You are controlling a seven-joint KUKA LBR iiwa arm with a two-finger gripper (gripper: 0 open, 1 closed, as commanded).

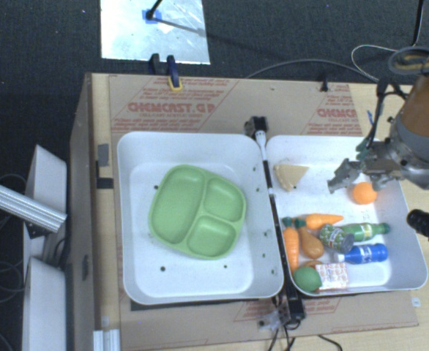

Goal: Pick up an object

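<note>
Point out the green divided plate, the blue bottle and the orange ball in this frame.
green divided plate (197,211): camera view, on the ridge where its compartments meet.
blue bottle (366,254): camera view, middle of its body.
orange ball (364,193): camera view, centre of its visible surface.

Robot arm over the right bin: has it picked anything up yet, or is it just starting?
Nothing looks picked up yet. The gripper is low over the right bin, beside the orange ball, with nothing visible between its fingers. The ball, carrots and bottles all lie in the bin. Grasping and lifting remain.
</note>
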